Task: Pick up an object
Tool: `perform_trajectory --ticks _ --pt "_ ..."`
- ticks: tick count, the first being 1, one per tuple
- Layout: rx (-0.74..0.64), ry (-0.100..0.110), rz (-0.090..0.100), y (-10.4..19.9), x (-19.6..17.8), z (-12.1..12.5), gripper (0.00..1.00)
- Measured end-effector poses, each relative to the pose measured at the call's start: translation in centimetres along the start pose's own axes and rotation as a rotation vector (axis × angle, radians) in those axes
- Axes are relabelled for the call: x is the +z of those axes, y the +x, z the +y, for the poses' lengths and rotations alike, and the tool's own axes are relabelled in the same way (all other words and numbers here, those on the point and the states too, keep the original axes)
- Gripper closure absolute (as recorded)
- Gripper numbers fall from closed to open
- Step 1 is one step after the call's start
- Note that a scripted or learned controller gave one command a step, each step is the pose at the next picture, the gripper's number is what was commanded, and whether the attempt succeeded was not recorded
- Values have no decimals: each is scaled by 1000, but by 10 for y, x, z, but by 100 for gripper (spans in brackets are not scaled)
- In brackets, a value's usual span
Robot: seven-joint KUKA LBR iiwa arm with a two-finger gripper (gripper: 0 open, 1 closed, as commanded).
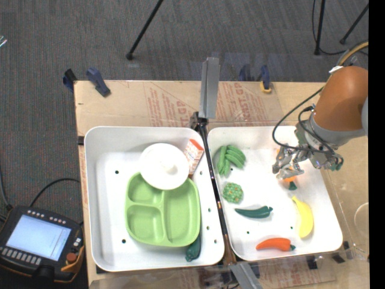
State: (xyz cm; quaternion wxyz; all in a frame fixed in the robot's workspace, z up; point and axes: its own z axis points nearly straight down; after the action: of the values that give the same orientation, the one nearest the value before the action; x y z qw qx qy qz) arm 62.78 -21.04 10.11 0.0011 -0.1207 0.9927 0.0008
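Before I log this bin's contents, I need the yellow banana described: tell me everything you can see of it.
The banana is a smooth, glossy yellow toy, plastic by its look, curved, with tapered ends. It lies flat on the floor of the right bin, near that bin's right wall, running from upper left to lower right. An orange pepper lies apart from it to the lower left. Nothing appears to touch it but the bin floor.

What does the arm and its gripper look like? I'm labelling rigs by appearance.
The arm enters from the view's right: a rounded orange band over a grey wrist section. A thin black cable loops off its left side. The gripper below is small, metallic grey and intricate, too fine to make out further.
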Motion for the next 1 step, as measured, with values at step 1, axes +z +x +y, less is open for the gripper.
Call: perform_trajectory --ticks 1 --pt "1 -1 0 0 0 0 0"
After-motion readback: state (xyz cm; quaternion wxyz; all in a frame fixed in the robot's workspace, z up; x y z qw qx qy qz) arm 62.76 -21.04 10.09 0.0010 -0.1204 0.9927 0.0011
